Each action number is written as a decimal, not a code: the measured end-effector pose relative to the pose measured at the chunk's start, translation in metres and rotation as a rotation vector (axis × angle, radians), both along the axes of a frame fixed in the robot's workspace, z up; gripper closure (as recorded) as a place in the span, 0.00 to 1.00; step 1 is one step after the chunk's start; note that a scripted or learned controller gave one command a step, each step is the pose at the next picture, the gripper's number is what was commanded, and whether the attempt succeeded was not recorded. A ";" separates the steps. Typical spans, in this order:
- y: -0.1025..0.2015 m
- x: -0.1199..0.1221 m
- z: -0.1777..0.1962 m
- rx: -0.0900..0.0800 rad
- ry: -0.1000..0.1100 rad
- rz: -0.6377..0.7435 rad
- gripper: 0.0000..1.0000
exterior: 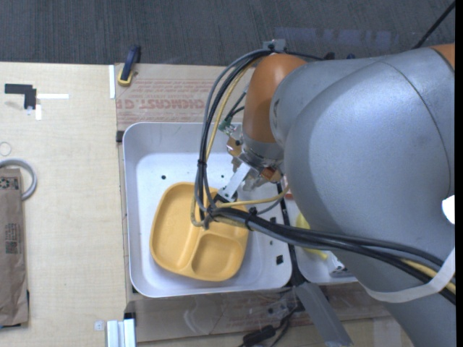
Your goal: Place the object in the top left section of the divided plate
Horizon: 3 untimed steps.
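Divided plate point(189, 237), yellow, lay in the left white bin point(145, 194), tilted relative to the bin walls. Three sections could be made out: one long section along its left side, two smaller ones at lower right. All visible plate surface was bare.

Arm point(362, 157) reached in from the right and filled most of the view, its orange band point(264, 100) above the wrist. The gripper point(235, 186) hung over the plate's upper right edge, behind a bundle of black cables point(217, 208). Cables and wrist hid the tips, so I could not tell how the gripper stood, nor whether it carried anything.

The object itself could not be picked out. A yellowish shape point(311, 241) showed under the arm in the right bin point(318, 266); possibly the object, but too hidden to call.

Judgement: placement not confirmed. The top left section looked unfilled as far as seen. Left to do: delivery into that section, then release and withdrawal.
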State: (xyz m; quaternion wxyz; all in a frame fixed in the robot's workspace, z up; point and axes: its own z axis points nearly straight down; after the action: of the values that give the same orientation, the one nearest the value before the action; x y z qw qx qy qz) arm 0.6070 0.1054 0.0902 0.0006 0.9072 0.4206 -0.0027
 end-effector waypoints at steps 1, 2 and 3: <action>0.066 0.003 0.001 -0.001 -0.004 -0.235 1.00; 0.083 0.025 0.001 0.001 -0.004 -0.503 1.00; 0.048 0.041 0.001 -0.001 -0.003 -0.332 1.00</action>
State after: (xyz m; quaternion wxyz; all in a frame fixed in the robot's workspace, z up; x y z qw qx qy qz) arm 0.6476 0.1536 0.0915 0.0011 0.9642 0.2651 -0.0019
